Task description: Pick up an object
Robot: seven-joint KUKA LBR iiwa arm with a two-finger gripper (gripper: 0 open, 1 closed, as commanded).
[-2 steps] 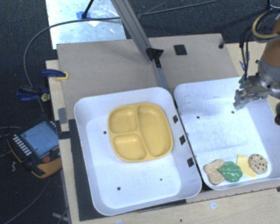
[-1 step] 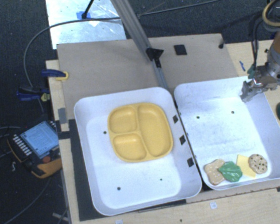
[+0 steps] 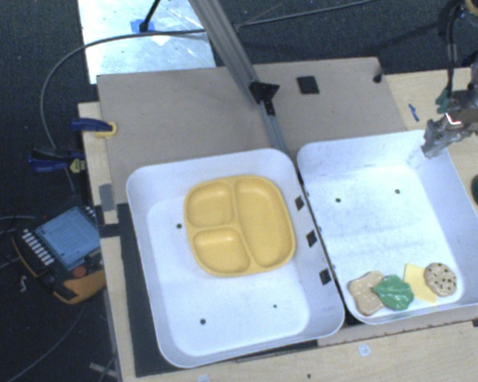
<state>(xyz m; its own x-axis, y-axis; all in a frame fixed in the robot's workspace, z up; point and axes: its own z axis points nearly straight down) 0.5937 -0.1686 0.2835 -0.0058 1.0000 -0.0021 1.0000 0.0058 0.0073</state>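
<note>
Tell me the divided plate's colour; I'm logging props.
Yellow: the divided plate in the left bin, camera view.

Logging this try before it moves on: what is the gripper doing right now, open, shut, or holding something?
Gripper: cannot be told. It hangs over the upper right corner of the right bin, and nothing is seen in it.

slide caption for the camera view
Gripper at right bin's far corner; toy foods near; yellow tray in left bin.

My right bin (image 3: 380,202) floor lies mostly open; only food bits (image 3: 402,287) crowd its near edge, yellow tray (image 3: 239,225) blocks left bin's (image 3: 238,317) mid
</note>
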